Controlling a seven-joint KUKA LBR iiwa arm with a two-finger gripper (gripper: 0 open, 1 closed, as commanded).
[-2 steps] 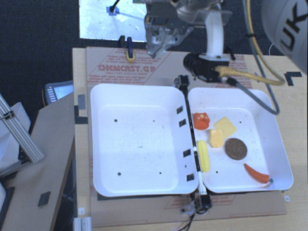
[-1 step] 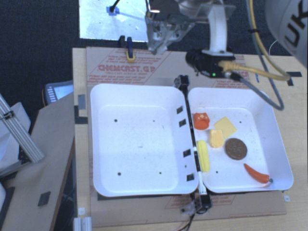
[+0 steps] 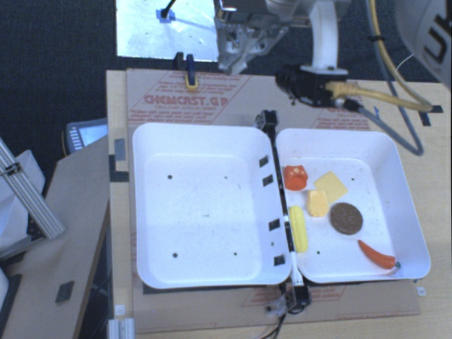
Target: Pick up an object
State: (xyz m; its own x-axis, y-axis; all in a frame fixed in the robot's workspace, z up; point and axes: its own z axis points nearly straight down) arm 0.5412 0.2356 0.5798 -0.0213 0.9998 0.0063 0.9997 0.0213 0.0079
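Metallic gripper [image 3: 233, 56], perhaps open, round brown disc [image 3: 346, 218]

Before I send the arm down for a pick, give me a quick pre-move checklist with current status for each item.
1. Objects in reach: ok. The right bin holds a tomato, cheese, butter, cookie, corn and chili.
2. Gripper above the bins: not ok. It hangs over the board behind the left bin.
3. Fingers open: cannot tell.
4. Isolated target: ok. The chili lies apart from the rest.
5. Crowding: not ok. Butter touches cheese, and corn lies against the divider wall.
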